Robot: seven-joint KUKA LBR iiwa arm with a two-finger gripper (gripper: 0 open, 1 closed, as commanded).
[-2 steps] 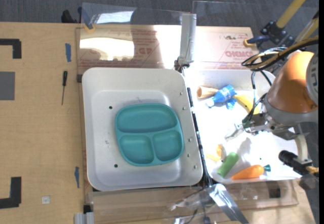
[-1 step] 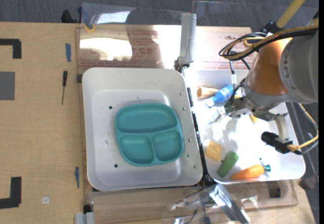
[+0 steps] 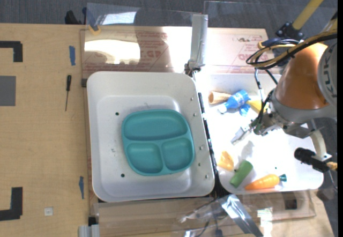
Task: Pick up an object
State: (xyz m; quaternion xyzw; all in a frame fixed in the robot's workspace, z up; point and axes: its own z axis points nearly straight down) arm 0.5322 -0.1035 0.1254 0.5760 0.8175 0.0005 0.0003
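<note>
1. The grey two-finger gripper (image 3: 242, 133) hangs over the right white bin (image 3: 300, 169); its fingers look slightly apart and pinch nothing.
2. A green plastic cylinder (image 3: 241, 173) lies below it, near an orange toy carrot (image 3: 262, 181).

I see a teal divided plate (image 3: 158, 141) of smooth, matt-looking plastic in the left bin (image 3: 102, 123), whose white plastic looks smooth with a faint sheen. The table (image 3: 37, 139) looks like matt, pale wood board. Clear glossy sheeting (image 3: 128, 43) behind the bins throws back glare. The arm's orange band (image 3: 303, 83) looks shiny, and the end effector (image 3: 241, 134) looks metallic grey.
</note>
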